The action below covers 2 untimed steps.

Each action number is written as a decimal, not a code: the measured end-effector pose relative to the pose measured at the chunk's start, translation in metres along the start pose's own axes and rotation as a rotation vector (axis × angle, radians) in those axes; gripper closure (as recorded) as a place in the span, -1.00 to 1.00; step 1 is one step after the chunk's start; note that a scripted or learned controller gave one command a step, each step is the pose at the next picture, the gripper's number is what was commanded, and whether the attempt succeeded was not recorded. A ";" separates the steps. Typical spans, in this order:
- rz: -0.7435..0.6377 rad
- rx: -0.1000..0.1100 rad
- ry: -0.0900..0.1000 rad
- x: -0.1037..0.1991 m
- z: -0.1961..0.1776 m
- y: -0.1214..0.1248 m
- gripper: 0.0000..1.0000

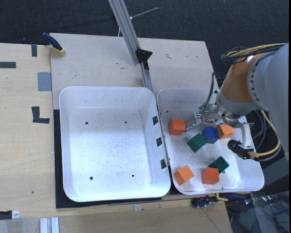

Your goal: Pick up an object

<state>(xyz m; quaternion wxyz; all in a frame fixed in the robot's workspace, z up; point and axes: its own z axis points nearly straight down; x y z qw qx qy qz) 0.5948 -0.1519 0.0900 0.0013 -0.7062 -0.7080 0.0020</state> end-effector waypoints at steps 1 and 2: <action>-0.001 -0.001 0.001 0.001 -0.011 0.000 1.00; 0.001 -0.010 0.000 0.001 -0.074 -0.001 1.00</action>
